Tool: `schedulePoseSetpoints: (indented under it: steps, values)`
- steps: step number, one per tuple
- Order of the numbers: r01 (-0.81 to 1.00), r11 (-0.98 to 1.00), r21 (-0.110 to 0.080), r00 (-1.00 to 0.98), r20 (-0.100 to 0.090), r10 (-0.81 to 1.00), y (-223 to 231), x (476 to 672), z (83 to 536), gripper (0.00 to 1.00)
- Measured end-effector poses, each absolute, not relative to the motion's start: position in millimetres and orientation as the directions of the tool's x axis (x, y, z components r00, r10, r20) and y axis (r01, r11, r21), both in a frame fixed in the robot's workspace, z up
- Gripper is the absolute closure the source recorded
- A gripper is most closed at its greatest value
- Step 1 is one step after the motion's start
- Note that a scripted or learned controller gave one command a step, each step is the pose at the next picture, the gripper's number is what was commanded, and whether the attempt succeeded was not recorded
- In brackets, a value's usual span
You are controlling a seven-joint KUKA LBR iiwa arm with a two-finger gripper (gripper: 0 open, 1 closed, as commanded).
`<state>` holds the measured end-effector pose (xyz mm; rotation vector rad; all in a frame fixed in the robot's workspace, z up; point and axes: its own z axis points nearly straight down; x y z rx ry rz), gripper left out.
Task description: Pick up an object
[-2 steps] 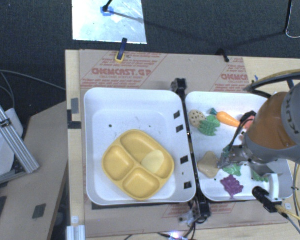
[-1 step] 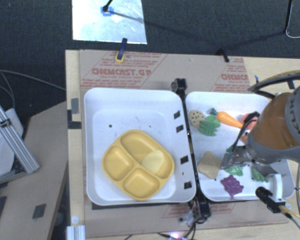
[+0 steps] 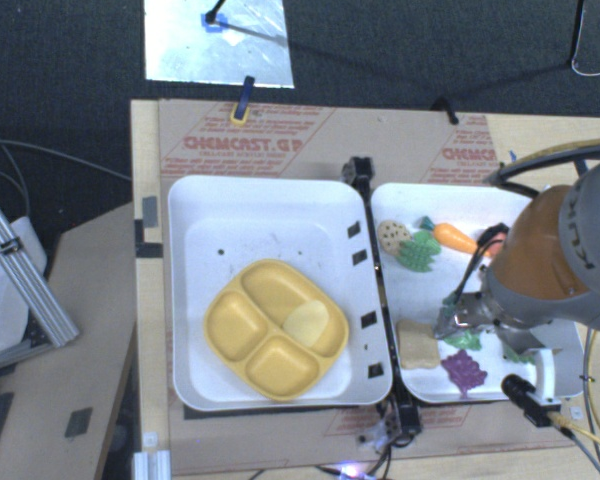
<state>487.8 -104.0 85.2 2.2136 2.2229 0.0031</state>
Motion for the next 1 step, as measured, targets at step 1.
schedulePoseSetpoints:
  steps: [1]
  values:
    - [1.0, 0.007, 0.007, -0.007, -0.001, 1.0, -104.1, 488.8, 95.7, 1.0]
